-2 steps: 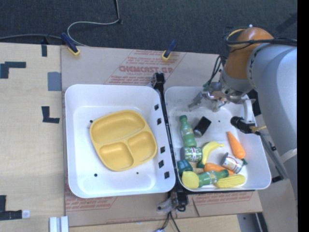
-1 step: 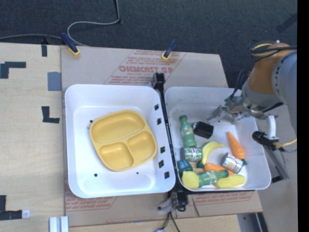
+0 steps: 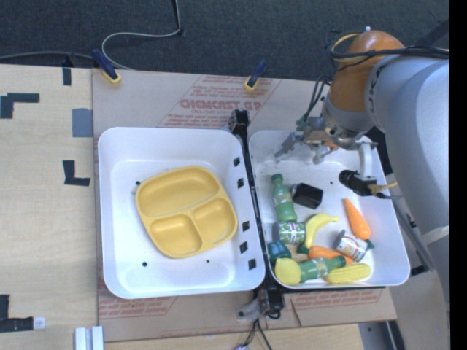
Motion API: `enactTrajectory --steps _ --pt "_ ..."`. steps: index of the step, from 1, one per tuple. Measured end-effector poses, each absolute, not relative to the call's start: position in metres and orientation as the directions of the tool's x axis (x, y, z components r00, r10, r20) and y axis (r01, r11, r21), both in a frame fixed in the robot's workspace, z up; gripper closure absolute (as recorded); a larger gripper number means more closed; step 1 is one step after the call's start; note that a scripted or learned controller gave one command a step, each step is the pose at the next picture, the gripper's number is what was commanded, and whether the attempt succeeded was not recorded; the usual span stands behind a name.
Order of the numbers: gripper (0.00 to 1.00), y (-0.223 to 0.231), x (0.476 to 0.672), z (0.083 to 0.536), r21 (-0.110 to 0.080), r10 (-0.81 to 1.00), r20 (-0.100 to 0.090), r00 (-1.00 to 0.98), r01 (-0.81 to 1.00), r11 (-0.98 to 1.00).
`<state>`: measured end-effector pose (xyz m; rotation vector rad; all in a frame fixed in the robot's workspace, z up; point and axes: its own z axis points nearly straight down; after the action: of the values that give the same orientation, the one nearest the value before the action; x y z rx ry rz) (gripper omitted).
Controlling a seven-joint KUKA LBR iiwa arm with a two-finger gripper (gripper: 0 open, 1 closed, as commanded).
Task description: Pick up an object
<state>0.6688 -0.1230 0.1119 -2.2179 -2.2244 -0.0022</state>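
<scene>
My gripper (image 3: 300, 152) hangs over the back of the right bin (image 3: 398, 228), open, with nothing between its fingers. Just in front of it stand a green bottle (image 3: 283, 199) and a small black box (image 3: 307, 194). Further forward lie a banana (image 3: 319, 227), an orange carrot (image 3: 357, 219), a green-labelled can (image 3: 292, 232), a second can (image 3: 352, 248), a corn cob (image 3: 349, 273) and a lemon (image 3: 287, 270). All of these rest on the bin floor, apart from the gripper.
The left bin (image 3: 117, 195) holds a yellow divided plate (image 3: 187, 210). A black divider with clips (image 3: 246, 188) runs between the two bins. The grey arm (image 3: 416, 122) covers the right bin's far right corner. Yellow clamps (image 3: 255, 75) hold the cardboard at the back.
</scene>
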Motion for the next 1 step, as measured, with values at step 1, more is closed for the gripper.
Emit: enactTrajectory --steps 1 --pt "0.0 -0.0943 0.6225 0.0856 0.0 1.0 0.0 -0.001 1.0 0.001"
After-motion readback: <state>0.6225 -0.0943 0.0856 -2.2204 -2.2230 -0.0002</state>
